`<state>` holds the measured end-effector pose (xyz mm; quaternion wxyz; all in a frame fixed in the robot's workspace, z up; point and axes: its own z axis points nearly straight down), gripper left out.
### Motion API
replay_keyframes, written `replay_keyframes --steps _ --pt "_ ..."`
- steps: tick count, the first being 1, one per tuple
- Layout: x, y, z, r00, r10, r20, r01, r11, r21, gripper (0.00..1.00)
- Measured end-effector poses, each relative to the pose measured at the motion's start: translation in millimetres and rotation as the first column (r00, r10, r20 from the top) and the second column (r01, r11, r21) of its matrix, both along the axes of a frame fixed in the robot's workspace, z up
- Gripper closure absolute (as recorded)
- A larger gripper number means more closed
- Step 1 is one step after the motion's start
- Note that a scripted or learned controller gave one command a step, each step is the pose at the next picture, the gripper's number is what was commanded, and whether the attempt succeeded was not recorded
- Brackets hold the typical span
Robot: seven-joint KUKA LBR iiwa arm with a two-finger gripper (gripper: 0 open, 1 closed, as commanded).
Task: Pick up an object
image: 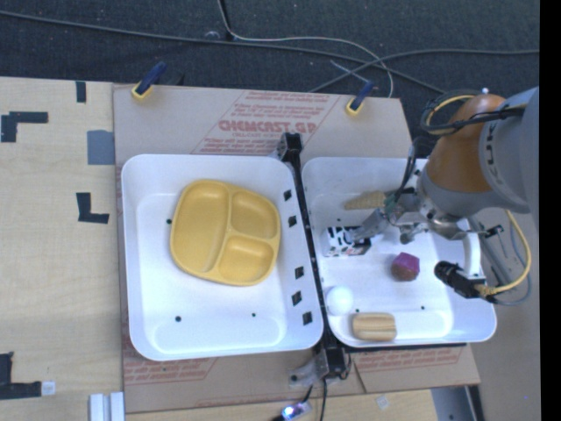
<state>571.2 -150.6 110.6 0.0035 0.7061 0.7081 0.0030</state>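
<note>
My gripper (361, 232) reaches in from the right and is low over the upper left part of the right bin (438, 331). Its tip is at a small black-and-white object (342, 239); whether it touches that object I cannot tell. A tan flat piece (364, 201) lies just above the gripper. A purple lump (405, 266) rests to the gripper's lower right. A white ball (338, 300) and a tan bread-like block (373, 325) sit near the bin's front edge.
The left bin (149, 305) holds a yellow divided plate (226, 232). A black divider (302, 244) with clips runs between the bins. Yellow clamps (149, 80) pin the cardboard at the back, and cables trail across the dark floor behind.
</note>
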Motion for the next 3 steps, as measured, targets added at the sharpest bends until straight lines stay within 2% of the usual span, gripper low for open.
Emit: replay_keyframes --steps 1,2,3 --pt "3 -1 13 1.0 -0.002 0.011 0.002 1.0 -0.003 1.0" --pt "3 -1 76 1.0 -0.001 -0.004 0.001 1.0 -0.001 1.0" --pt "4 0 116 1.0 -0.001 -0.006 0.001 1.0 0.0 1.0"
